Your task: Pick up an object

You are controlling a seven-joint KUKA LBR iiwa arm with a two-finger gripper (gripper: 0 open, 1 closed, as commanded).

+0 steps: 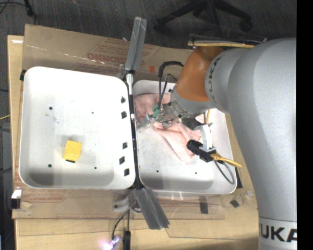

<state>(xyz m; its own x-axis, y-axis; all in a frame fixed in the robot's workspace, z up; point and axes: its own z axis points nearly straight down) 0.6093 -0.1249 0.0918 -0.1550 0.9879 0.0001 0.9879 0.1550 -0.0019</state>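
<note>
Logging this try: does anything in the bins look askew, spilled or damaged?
Nothing spilled or broken. The pink cloth lies crumpled in the right bin beneath the gripper; the yellow block sits skewed in the left bin.

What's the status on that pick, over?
Gripper low in right bin, at the pink cloth; no hold confirmed. Yellow block untouched in left bin. Nothing seen blocking the cloth.

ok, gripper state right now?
Gripper: open or shut cannot be told; it is low over the pink cloth in the right bin.
</note>
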